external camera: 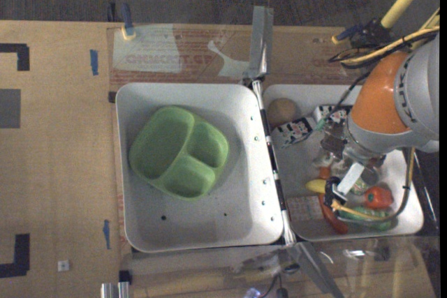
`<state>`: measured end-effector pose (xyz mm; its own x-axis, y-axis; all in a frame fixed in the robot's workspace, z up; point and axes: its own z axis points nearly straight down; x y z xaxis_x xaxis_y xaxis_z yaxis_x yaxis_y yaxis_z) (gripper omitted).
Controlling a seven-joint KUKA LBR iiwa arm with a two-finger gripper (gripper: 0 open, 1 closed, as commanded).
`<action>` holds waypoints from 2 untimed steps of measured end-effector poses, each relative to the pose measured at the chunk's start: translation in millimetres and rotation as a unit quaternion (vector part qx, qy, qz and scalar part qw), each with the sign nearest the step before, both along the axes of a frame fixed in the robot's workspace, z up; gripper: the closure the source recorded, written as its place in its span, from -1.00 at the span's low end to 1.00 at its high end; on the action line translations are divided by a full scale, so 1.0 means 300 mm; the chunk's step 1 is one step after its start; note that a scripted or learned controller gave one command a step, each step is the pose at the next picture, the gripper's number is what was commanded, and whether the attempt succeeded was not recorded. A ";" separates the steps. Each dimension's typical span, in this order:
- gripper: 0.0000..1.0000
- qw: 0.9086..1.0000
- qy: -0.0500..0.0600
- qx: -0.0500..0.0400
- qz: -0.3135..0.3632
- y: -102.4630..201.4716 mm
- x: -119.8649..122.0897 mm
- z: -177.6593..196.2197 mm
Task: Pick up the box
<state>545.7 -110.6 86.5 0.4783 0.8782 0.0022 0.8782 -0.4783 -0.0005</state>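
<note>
Gripper (334,167), at the end of the grey arm (419,101) with its orange band (380,105), hangs low over the middle of the right-hand bin (412,223). The wrist covers its tip, so we cannot tell whether it is spread, closed or pinching anything. We take the box (299,128) to be the small black-and-white printed carton lying flat in the far left part of this bin. It sits just beside a brown round object (282,110) and apart from the gripper, toward the view's upper left of it. Nearer the camera we note a yellow piece (316,185) just beside the gripper, a red-orange item (378,197), a green item (374,220) just in front of that, and a flat pale card (302,206) near the bin's front left corner. In the left-hand bin (133,220) a green plate (178,150) with three compartments rests somewhat left of centre. Both bins stand on a brown bench (56,171) marked with blue tape (93,61).
</note>
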 end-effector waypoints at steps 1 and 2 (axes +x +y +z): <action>1.00 0.981 -0.001 0.000 -0.196 0.050 -0.092 0.001; 1.00 0.998 -0.002 0.000 -0.055 0.033 -0.149 0.001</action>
<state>500.9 -100.8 86.9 0.5720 0.8202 0.0043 0.8202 -0.5720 0.0040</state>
